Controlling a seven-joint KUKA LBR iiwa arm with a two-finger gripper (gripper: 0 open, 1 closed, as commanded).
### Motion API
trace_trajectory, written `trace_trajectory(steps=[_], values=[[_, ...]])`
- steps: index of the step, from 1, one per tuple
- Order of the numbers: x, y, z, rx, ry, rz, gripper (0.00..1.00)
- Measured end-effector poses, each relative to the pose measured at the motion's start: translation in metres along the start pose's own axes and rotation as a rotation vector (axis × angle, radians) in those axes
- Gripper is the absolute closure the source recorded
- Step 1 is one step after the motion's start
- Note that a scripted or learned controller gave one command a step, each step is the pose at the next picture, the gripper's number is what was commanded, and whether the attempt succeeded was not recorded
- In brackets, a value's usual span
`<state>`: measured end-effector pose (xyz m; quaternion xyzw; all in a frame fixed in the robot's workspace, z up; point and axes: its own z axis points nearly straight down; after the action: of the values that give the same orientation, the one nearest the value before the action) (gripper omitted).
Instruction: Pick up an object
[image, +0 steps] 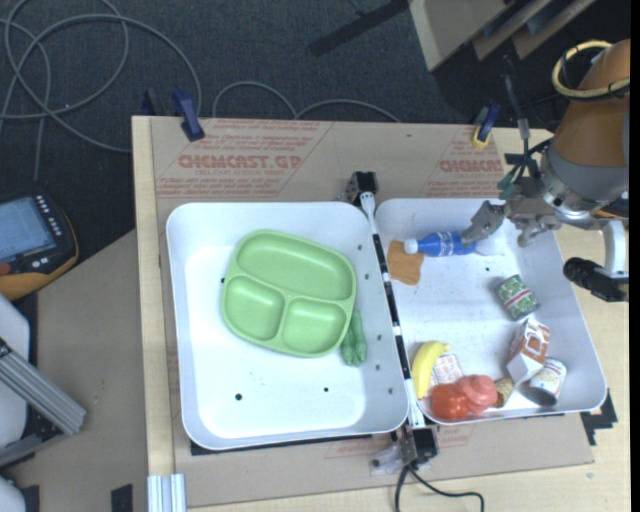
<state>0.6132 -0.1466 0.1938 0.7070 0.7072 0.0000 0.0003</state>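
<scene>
My gripper (506, 226) hangs over the far side of the right bin (585, 340), its two fingers spread open and nothing between them. The left finger sits right at the end of a blue bottle (440, 243) that lies on its side; I cannot tell whether they touch. An orange-brown piece (405, 264) lies just left of the bottle. A green packet (515, 296) lies below the gripper. At the bin's near side lie a banana (428, 365), a red vegetable (455, 398), a white and orange carton (530, 345) and a small cup (548, 378).
The left bin (200, 380) holds a green divided plate (290, 292) and a small green vegetable (354, 340) by its right wall. A black clamp (362, 185) sits where the bins meet. The orange-banded arm (590, 140) comes in over the right bin's far corner.
</scene>
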Motion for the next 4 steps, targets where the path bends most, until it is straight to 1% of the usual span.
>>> trace_trajectory(steps=[1,2,3,4], values=[[-0.044,-0.031,0.044,0.003,0.0,0.001,0.0],[-0.061,-0.035,0.088,0.003,0.001,0.001,0.0],[-0.061,-0.034,0.077,-0.001,0.0,0.001,1.0],[0.032,-0.026,0.016,-0.002,0.001,-0.002,1.0]])
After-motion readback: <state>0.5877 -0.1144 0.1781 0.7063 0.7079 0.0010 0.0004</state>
